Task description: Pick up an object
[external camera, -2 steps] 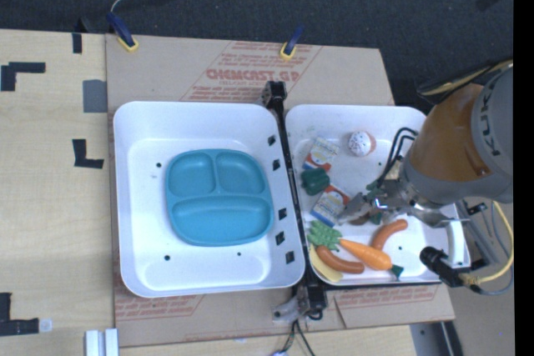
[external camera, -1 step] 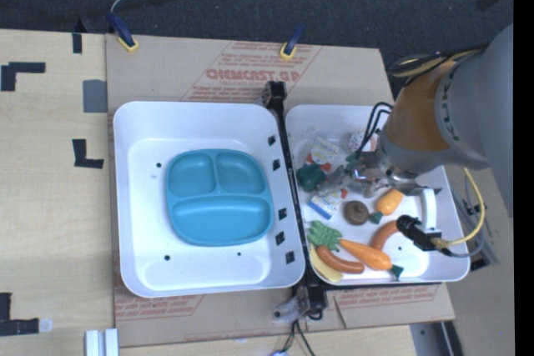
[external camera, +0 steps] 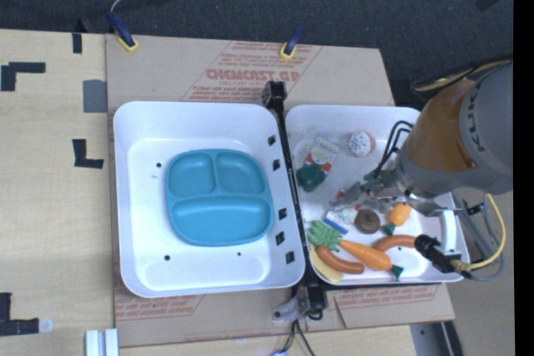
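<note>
Your arm: grey and orange, entering at 3 o'clock

You're looking at a KUKA iiwa arm [external camera: 480, 133] with a rounded grey casing at 2 o'clock and a broad orange band [external camera: 438, 137] beneath it toward the wrist. Black cables loop off the band's 9 o'clock side, and a yellow cable curves near 4 o'clock. The gripper [external camera: 367, 189] is dark grey metal.

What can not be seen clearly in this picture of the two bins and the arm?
- Gripper, camera view: small and blurred among the toys; its jaws cannot be judged open or shut.
- Right bin, camera view: the arm covers its right side.
- Small white packet, camera view: print too small to read.
- Arm, camera view: cut off by the right edge.
</note>
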Robot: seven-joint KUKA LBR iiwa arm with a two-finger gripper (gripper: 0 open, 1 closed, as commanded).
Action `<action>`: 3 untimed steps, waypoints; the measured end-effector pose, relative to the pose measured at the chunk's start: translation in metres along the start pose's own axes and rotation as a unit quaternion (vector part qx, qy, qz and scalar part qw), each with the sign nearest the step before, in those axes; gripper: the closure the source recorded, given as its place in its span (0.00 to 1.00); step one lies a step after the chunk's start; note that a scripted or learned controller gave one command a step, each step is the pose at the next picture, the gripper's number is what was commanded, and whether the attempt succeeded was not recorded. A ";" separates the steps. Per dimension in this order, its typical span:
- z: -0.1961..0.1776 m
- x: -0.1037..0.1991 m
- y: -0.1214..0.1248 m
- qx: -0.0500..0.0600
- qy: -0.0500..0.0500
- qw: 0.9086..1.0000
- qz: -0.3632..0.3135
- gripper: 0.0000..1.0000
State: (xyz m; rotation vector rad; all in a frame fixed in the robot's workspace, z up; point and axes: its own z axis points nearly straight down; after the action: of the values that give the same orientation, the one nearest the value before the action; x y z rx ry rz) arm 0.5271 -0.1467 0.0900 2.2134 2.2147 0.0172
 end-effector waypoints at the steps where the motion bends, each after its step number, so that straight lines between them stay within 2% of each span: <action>1: -0.115 -0.039 0.031 0.007 -0.001 1.000 0.000 0.00; 2: 0.001 0.035 -0.020 0.004 0.000 1.000 -0.001 0.00; 3: -0.060 0.013 0.025 0.007 -0.001 1.000 0.000 0.00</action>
State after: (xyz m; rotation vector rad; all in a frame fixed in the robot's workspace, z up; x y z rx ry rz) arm 0.5515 -0.1339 0.1500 2.2204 2.2201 -0.0003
